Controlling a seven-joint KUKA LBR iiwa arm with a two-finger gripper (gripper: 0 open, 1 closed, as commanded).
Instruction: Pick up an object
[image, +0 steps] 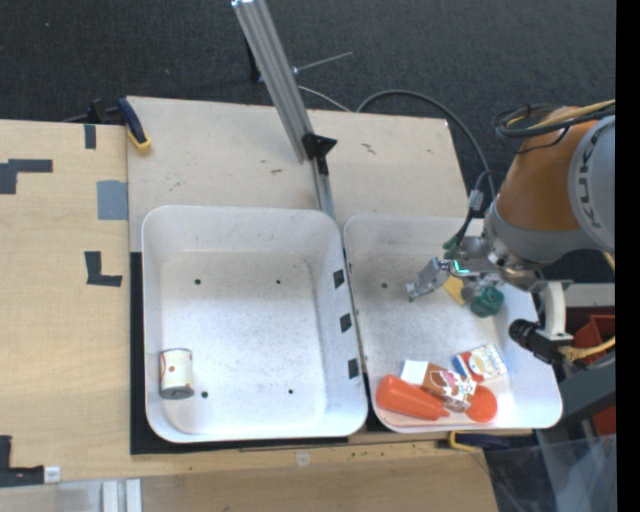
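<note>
My gripper (428, 281) hangs over the upper middle of the right bin (395, 330), reaching in from the right. Just behind it, under the wrist, lie a yellow piece (455, 290) and a dark green round object (487, 301). An orange carrot-shaped toy (410, 399) lies near the front rim of the right bin, beside a small colourful packet (465, 372) and an orange-red piece (482, 405). A small cylindrical can (176, 373) with a white and brown label stands in the front left corner of the left bin (240, 300).
A metal pole (285, 85) slants down to the divide between the bins. A black cable (420, 105) curves over the bench behind the right bin. A yellow and blue clamp (134, 124) sits at the bench's back left corner.
</note>
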